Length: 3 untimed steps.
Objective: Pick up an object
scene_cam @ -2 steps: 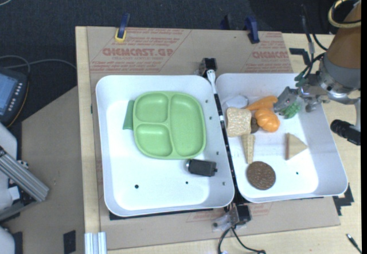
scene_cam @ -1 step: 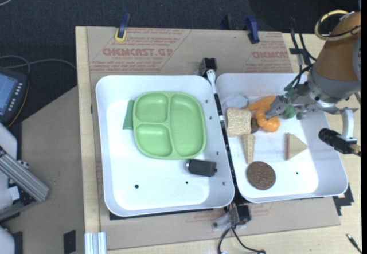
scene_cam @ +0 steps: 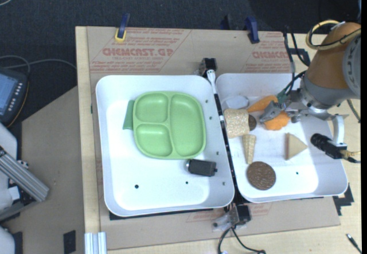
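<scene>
In the right bin (scene_cam: 330, 181), the end effector (scene_cam: 274, 113) reaches in from the right, its fingers pinching an orange object (scene_cam: 269, 110) near the bin's upper middle. A tan sponge (scene_cam: 235, 122) lies just left of it; a brown disc (scene_cam: 261, 175) sits nearer the front.

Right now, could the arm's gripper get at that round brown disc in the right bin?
Probably yes. The brown disc lies flat and apart from its neighbours in the right bin, nothing over it. The gripper is just up-bin, over an orange piece.
</scene>
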{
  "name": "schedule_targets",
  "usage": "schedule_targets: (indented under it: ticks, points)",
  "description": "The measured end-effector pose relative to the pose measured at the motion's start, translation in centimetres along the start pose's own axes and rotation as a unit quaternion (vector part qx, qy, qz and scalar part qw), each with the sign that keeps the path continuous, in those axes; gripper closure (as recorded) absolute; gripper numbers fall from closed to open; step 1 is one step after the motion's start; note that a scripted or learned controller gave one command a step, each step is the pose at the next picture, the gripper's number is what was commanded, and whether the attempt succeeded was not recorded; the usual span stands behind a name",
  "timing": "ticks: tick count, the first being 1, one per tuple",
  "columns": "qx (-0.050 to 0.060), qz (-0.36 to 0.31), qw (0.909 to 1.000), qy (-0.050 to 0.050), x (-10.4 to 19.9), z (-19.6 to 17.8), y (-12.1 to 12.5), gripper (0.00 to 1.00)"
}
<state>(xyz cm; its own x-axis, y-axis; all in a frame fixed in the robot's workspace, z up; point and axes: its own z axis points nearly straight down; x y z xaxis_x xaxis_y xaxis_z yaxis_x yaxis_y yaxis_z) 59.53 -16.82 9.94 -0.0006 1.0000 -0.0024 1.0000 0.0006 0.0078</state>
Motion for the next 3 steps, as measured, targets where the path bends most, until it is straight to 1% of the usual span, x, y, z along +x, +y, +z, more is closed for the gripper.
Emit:
schedule_targets:
  ticks: [1,2,3]
  points:
    - [0.002,0.001,1.0,0.0,0.0,-0.7,-0.1,1.0]
    - [0.0,0.001,1.0,0.0,-0.9,-5.8,0.6,1.0]
    - [-0.001,0.0,1.0,-0.001,-1.4,-11.7,1.7,1.0]
